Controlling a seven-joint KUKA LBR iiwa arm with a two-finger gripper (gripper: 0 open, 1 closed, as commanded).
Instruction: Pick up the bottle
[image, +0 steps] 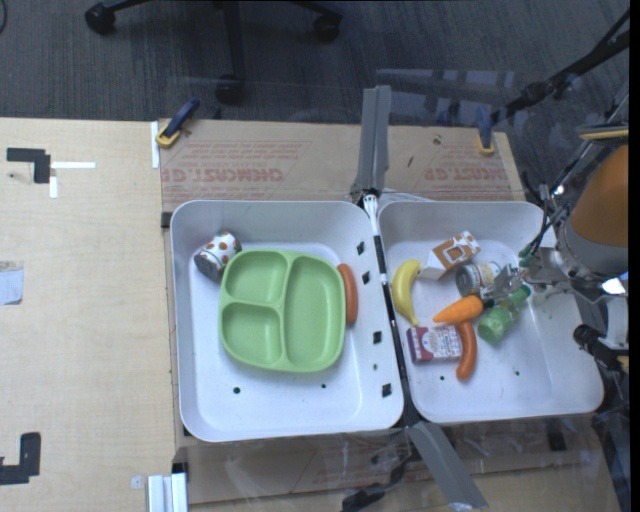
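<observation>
The grey two-finger gripper (512, 283) sits low at the right bin's (560, 400) upper right, over the green translucent plastic bottle (498, 320) beside the orange carrot (462, 309), seemingly mid-grasp; finger state unclear, so next confirm closure, then lift.

The bottle (497, 318) is small and green, lying on its side in the right-hand bin (560, 400), toward that bin's right half. Its body looks translucent green, with the narrower end pointing up and to the right. It touches the broad end of an orange carrot (460, 309) on its left and sits just below a cluster of small packages.
</observation>
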